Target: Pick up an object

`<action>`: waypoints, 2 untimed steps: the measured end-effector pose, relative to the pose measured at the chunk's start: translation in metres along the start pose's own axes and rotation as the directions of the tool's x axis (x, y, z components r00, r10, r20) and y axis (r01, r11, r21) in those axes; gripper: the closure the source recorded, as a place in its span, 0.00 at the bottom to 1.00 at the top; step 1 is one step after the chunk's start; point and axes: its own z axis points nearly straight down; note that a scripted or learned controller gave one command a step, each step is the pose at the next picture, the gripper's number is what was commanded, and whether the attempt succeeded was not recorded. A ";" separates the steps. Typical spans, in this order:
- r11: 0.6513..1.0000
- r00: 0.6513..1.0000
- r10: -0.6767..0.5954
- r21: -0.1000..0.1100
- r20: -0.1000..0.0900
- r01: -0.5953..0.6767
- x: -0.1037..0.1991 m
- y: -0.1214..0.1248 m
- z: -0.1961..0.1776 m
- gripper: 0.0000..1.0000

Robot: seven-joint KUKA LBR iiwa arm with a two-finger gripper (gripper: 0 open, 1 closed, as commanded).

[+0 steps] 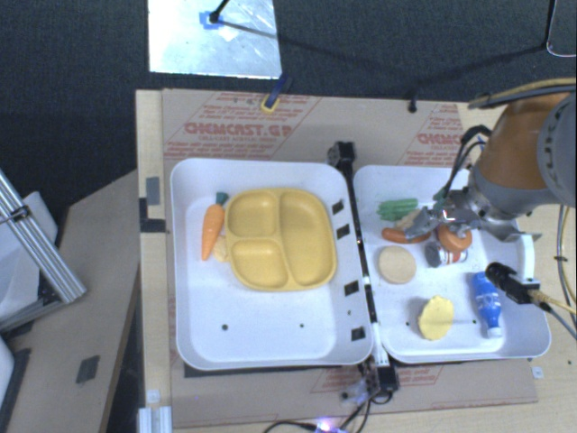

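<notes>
In the right bin (532,332), my gripper (435,221) hangs low over a cluster of small items. Just left of it lies a red sausage (398,235), with a green vegetable piece (397,208) behind that. An orange and white item (455,241) and a small grey piece (434,256) sit directly under the wrist. A round beige cookie (397,265), a yellow slice (435,318) and a blue bottle (487,304) lie nearer the front. I see nothing lifted off the bin floor.
The left bin (194,332) holds a yellow divided plate (278,239) and a carrot (211,229) beside its left edge. A black-clipped divider (356,242) separates the bins. The grey and orange arm (523,156) covers the right bin's back right corner.
</notes>
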 end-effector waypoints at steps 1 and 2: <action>1.000 1.000 0.001 -0.002 0.001 -0.001 -0.001 0.001 0.004 0.00; 1.000 1.000 0.002 -0.008 0.005 -0.002 -0.002 0.002 -0.007 1.00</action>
